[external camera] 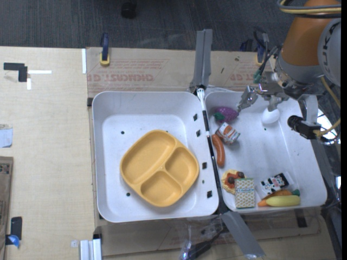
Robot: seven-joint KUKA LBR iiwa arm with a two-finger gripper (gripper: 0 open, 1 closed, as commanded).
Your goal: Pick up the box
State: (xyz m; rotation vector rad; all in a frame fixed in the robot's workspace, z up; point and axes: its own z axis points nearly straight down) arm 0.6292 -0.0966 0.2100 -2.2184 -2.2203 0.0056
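Observation:
The box [244, 193] is a small green carton lying flat near the front wall of the right bin [303, 145]. My gripper [259, 104] hangs over the back part of that bin, well behind the box and a little to its right. Its fingers [247, 99] stand apart and open, with nothing between them. The grey arm with its orange band reaches in from the upper right.
A purple vegetable [226, 113], a small can [228, 134] and a sausage [219, 149] lie along the right bin's left wall. A pizza slice [232, 180] touches the box. A black-and-white carton [274, 182] and a banana [281, 201] lie to its right. A yellow divided plate [159, 167] fills the left bin [108, 118].

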